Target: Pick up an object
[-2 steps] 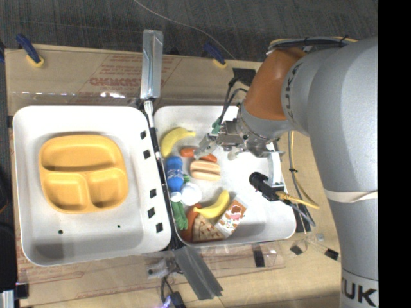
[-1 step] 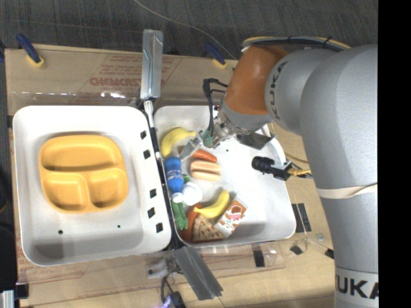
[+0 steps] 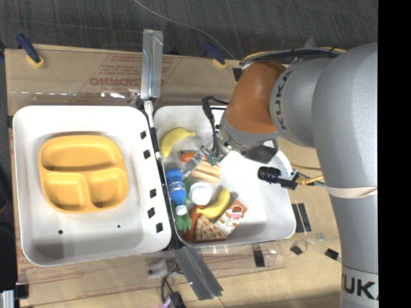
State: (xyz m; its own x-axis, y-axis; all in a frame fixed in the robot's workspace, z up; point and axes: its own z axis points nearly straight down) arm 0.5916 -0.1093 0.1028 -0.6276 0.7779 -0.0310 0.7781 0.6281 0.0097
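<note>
Whether the gripper (image 3: 210, 153) is released or clenched you cannot tell: the orange band (image 3: 253, 104) and the grey wrist sit right over it, and all you get is a small dark tip poking out at the band's lower left. That tip hangs low in the right bin (image 3: 282, 226), just above a tan bun (image 3: 205, 171) near the frame's centre. It may be touching the bun, but the slant of the view does not settle it. You can see nothing clamped in it.

The objects lie heaped along the right bin's left side. A banana (image 3: 174, 138) sits at the top of the heap, left of the gripper tip. Below it a blue bottle (image 3: 174, 183) lies against the wall between the bins. A white cap (image 3: 200, 193) sits just under the bun, with a second banana (image 3: 219, 204) curling beside it to the right. At the heap's lower end are a pizza slice (image 3: 204, 227) and a printed packet (image 3: 233, 215), touching each other. A small reddish piece (image 3: 186, 156) and a green piece (image 3: 183, 221) are too buried to name.

The arm covers the bin's upper right corner and is cut off at the frame's right. A black cylinder (image 3: 276, 175) juts from it over the bin floor.

The left bin (image 3: 26, 249) holds a yellow tray (image 3: 82, 172), well apart from the gripper.
</note>
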